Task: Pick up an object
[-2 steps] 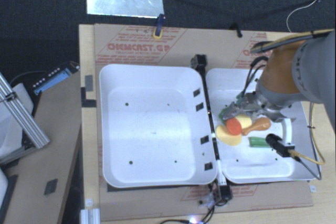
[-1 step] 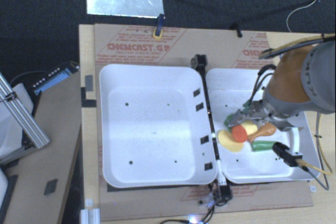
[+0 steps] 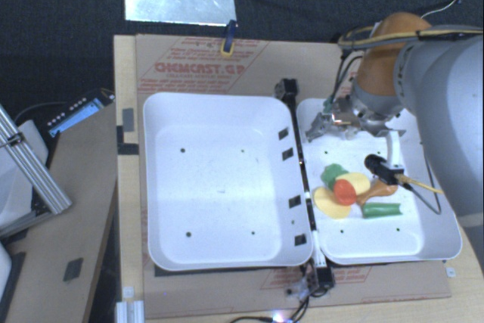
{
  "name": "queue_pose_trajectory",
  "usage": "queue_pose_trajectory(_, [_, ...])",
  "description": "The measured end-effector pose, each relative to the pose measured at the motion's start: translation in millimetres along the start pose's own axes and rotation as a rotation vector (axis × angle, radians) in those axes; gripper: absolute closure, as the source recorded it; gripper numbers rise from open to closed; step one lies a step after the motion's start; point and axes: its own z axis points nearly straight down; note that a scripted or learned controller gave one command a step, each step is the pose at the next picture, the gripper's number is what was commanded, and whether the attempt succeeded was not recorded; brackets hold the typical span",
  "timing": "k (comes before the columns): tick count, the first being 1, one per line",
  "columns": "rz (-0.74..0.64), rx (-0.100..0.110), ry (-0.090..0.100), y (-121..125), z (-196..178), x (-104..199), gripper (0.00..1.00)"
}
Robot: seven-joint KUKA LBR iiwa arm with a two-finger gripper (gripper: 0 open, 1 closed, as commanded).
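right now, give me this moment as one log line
gripper: over right bin, far end | toys: heaped mid-bin, apart from gripper | grasp: none seen

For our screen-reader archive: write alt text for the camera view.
A grey robot arm reaches from the right over the right white bin, its claw near the bin's far edge, apart from a cluster of small objects mid-bin: a red piece among yellow ones, flanked by green pieces. The left white bin sits alongside.

Toy pile [image 3: 349, 191] in right bin [image 3: 393, 244], left bin [image 3: 219, 238] just beside it
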Motion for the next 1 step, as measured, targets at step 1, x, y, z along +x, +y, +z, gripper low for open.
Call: queue_pose_trajectory(1, [0.011,0.013,-0.001,-53.3,1.4,-23.8,0.0])
